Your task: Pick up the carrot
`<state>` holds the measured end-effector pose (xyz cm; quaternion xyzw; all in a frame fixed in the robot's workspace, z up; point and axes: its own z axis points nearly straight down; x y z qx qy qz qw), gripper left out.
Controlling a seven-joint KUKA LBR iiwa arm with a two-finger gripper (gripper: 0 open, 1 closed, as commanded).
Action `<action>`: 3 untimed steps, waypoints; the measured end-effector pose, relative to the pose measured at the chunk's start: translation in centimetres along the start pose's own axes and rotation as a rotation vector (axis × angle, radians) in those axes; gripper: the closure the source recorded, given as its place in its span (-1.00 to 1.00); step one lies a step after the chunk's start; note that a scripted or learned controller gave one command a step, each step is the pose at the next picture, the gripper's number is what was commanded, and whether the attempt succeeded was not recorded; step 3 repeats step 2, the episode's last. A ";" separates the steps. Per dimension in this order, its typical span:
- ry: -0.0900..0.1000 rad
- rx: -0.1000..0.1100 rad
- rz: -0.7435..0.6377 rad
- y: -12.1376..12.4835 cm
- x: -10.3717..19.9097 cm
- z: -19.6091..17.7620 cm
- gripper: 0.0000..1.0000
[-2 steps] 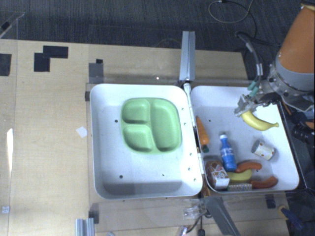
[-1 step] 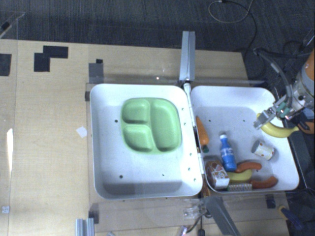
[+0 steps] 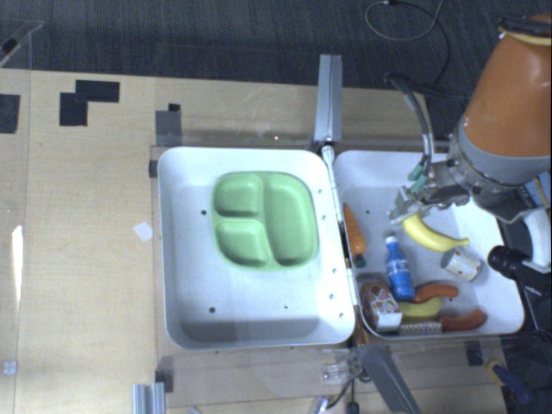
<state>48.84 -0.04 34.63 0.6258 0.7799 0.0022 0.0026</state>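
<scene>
One carrot (image 3: 352,231), two bananas (image 3: 434,235)

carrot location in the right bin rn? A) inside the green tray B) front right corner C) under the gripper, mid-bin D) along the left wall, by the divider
D: the slim orange carrot lies lengthwise along the left wall of the shallow white right bin, beside the divider, apart from the two-finger gripper, which sits further right near the yellow banana.

The carrot (image 3: 353,230) is slim and orange with a dark green stub at its nearer end. It lies flat, lengthwise along the left wall of the right bin (image 3: 371,169), just beside the divider between bins.
</scene>
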 end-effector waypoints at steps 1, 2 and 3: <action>-0.002 -0.001 -0.445 -1.3 -6.0 1.0 1.00; -0.004 -0.002 -0.675 -2.7 -12.4 1.3 1.00; -0.004 -0.002 -0.675 -2.7 -12.4 1.3 1.00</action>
